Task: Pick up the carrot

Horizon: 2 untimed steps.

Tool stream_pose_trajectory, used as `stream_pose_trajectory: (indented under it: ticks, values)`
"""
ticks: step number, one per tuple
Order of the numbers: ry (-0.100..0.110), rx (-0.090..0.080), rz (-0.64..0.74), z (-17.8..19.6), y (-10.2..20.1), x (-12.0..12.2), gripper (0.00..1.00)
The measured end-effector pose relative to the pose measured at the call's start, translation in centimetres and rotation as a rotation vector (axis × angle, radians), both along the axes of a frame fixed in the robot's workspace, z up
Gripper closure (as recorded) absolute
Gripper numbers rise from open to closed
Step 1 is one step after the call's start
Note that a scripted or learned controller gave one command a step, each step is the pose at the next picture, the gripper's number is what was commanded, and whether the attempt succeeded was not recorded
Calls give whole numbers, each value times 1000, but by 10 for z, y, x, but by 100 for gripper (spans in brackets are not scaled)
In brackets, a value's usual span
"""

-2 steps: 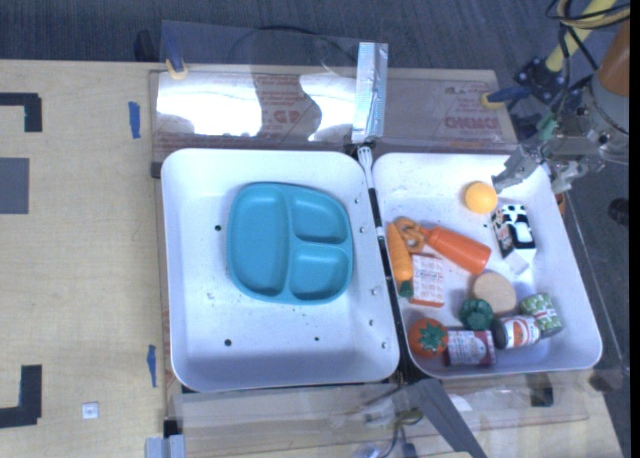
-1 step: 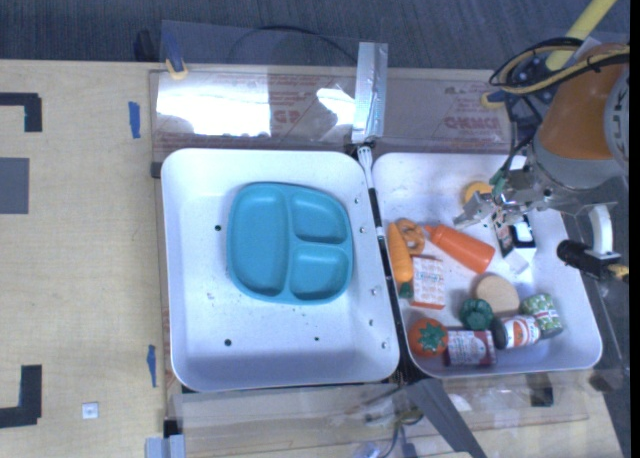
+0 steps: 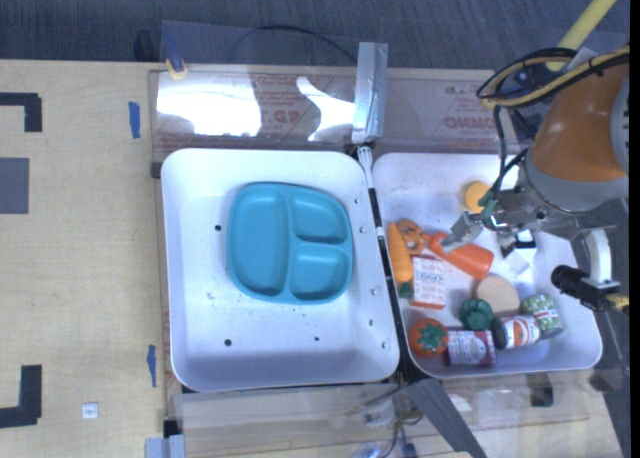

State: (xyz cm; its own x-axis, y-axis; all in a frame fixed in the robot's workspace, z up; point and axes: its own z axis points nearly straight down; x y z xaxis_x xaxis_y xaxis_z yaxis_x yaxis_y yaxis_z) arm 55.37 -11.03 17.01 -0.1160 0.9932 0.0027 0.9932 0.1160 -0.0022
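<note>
Tomato [image 3: 428, 337] and can [image 3: 468, 348] at right bin's [image 3: 590, 346] near wall | carrot [image 3: 464, 255] mid-bin, beside white carton [image 3: 429, 281] | pincer [image 3: 470, 229] just above carrot's far end, grip state: cannot tell | blue divided plate [image 3: 289, 242] in left bin [image 3: 190, 276]

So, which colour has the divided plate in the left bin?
The divided plate is light blue, turquoise-like, as the camera view shows clearly.
</note>
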Motion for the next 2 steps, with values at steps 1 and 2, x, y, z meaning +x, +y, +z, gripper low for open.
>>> stream_pose_trajectory:
  ticks: [1, 2]
  values:
    - [-13, -3, 71, -71, -23, 18, 0]
    - [-10, -6, 69, 29, -59, 31, 0]
